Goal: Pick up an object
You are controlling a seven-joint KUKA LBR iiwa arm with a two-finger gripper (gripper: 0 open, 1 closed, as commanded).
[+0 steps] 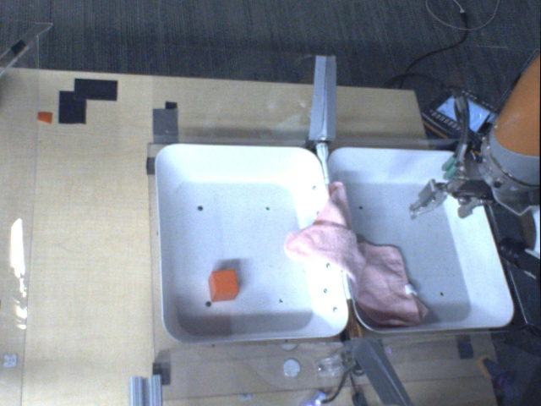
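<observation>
Pale wooden counter carries two white bins; an orange block sits near the front of the left bin, a pink cloth drapes over the divider, and the gripper hovers spread, holding nothing, above the right bin.

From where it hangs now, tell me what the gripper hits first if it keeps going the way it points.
Probably the bare floor of the right bin: the gripper points down and leftward there. The pink cloth lies further along, though depth is unclear.
</observation>
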